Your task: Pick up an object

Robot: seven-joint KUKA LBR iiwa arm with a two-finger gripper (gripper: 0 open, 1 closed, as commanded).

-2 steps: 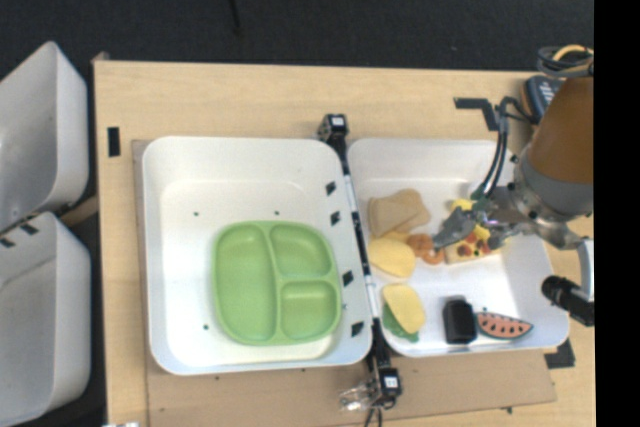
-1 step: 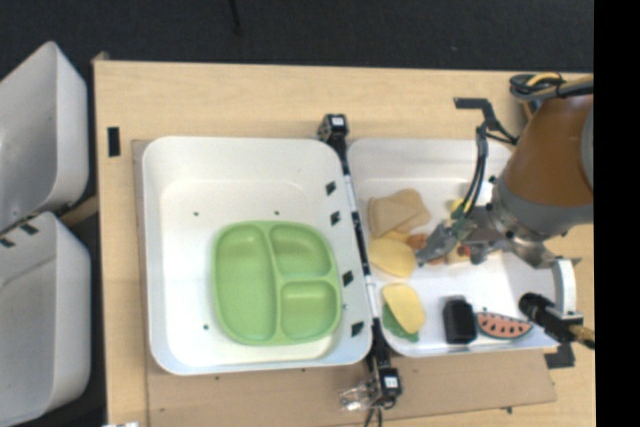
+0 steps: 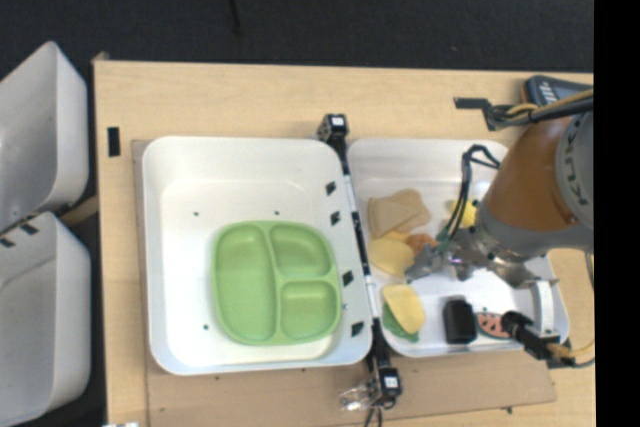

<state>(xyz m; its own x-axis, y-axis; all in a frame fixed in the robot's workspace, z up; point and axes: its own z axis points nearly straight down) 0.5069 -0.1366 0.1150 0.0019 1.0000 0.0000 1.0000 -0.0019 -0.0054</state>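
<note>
Nearest the camera, the arm [image 3: 535, 185] leans over the right bin [image 3: 420, 155]. Its jaws [image 3: 437, 260] hover by yellow pieces [image 3: 392, 255]; their opening cannot be told. Left bin [image 3: 160, 215] holds a green tray [image 3: 275, 280].

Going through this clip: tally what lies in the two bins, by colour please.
Green: 1, divided plate
Tan: 1, flat piece
Yellow: 2, pieces
Black: 1, block
Total: 5; more may hide under the arm.

smooth plastic plate [image 3: 275, 295], wooden bench [image 3: 250, 100]
</note>
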